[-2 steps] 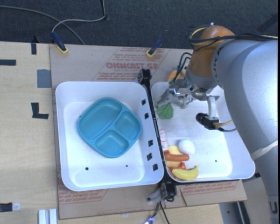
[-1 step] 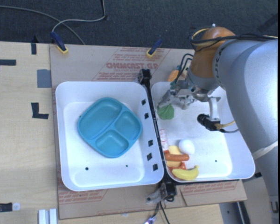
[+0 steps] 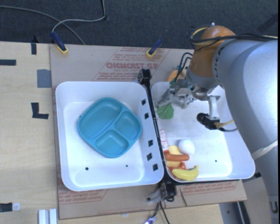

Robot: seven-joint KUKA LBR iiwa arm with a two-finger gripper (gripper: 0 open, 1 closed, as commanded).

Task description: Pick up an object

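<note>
My gripper (image 3: 173,100) hangs low over the far left part of the right bin (image 3: 224,164), and its fingers stand open. A green soft toy piece (image 3: 165,111) lies just under and in front of the left finger (image 3: 164,98), by the bin's left wall; nothing is held between the fingers. Near the bin's front left corner lie a white egg (image 3: 186,147), an orange sausage (image 3: 176,157), a yellow banana (image 3: 185,173) and a small yellow piece (image 3: 174,150). An orange object (image 3: 174,74) shows partly behind the wrist.
The left bin (image 3: 67,125) holds a blue divided plate (image 3: 110,126). The grey arm (image 3: 252,92) covers the right bin's far right side. Black clips line the wall between the bins (image 3: 151,125). A black cable (image 3: 214,122) loops off the wrist.
</note>
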